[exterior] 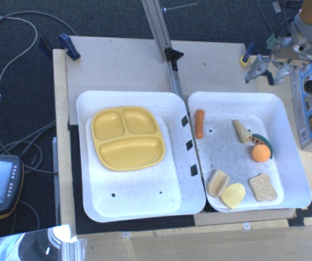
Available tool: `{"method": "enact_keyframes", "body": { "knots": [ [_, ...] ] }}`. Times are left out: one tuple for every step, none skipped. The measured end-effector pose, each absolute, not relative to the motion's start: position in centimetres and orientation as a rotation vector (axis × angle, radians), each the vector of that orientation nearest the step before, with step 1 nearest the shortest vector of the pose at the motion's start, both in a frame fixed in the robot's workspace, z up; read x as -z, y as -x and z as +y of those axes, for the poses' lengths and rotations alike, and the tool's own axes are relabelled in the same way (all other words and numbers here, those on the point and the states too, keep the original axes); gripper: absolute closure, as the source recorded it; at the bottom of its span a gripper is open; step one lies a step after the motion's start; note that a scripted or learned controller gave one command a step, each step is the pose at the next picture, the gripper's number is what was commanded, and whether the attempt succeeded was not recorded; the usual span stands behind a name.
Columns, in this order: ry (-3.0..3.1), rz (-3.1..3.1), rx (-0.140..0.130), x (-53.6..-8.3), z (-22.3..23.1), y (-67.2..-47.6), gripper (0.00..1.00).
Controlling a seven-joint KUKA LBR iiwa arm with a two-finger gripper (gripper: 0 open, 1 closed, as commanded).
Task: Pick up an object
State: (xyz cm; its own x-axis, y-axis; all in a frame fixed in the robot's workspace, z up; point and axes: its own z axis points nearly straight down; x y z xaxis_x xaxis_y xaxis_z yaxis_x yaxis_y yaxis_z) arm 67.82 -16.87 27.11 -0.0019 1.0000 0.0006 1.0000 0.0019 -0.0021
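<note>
The arm comes in from the top right corner; its gripper (264,72) hangs over the bare bench, just past the far edge of the right bin (286,113); the two fingers (254,69) point down and to the left with a gap between them, so it looks open, and nothing sits in that gap; it is well apart from all the things in the bin.

The right bin holds the toy food; a thin orange carrot (199,123) lies near the left wall, by itself; a tan cone-like piece (242,131) lies tilted near the middle right; just beside it sits a round orange ball (261,153), touching a dark green piece (265,142) that curls behind it; near the front edge three things lie close together: a pale bread-like piece (218,182), a yellow lump (233,195) touching it, and a tan cracker (262,187) a little to the right.

The left bin (90,200) holds a yellow plate (127,138) with three sections; it lies flat, toward the far side of the bin.

Between the two bins a grey metal pole (156,15) runs up and away at a slant, with a black clip on it; a blue clamp (68,45) sits on the far left corner of the bench; white cables (14,53) curl on the dark floor at the left, near a small screen (0,184).
</note>
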Motion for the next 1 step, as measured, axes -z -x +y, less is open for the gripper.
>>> {"method": "enact_keyframes", "body": {
  "knots": [
    [2.219,-2.222,-0.003,-27.12,-16.89,-67.82,0.0]
  ]
}}
